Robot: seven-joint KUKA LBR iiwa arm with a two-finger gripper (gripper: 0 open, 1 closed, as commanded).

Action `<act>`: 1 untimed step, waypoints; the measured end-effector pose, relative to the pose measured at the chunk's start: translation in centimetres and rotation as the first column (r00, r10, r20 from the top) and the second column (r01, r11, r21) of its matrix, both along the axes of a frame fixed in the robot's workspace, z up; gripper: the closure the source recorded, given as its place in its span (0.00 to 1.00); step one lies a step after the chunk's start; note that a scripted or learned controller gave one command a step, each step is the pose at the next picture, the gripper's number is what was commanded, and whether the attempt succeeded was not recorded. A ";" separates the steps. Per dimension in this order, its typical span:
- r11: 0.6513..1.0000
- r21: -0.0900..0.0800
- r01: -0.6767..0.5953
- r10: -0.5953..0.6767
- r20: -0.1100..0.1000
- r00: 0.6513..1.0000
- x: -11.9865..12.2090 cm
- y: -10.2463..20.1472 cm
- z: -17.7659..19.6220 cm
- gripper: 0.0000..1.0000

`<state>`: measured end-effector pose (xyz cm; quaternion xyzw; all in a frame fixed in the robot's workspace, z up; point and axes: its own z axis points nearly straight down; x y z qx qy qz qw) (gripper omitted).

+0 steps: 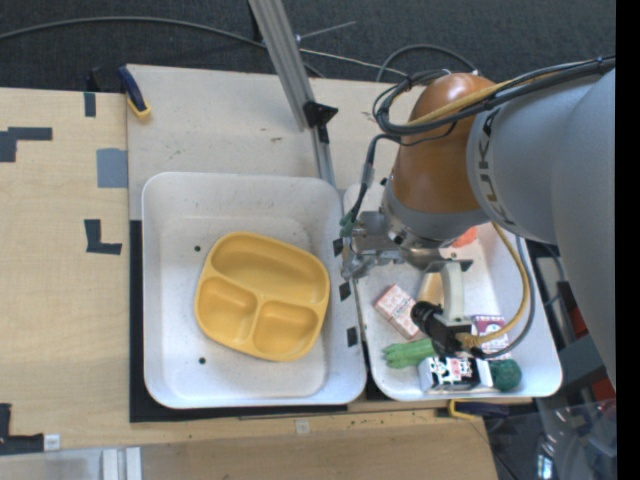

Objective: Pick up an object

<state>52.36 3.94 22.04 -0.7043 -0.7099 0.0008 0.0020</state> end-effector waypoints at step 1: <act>1.000 0.000 0.000 0.000 0.001 1.000 -0.1 5.8 -0.3 1.00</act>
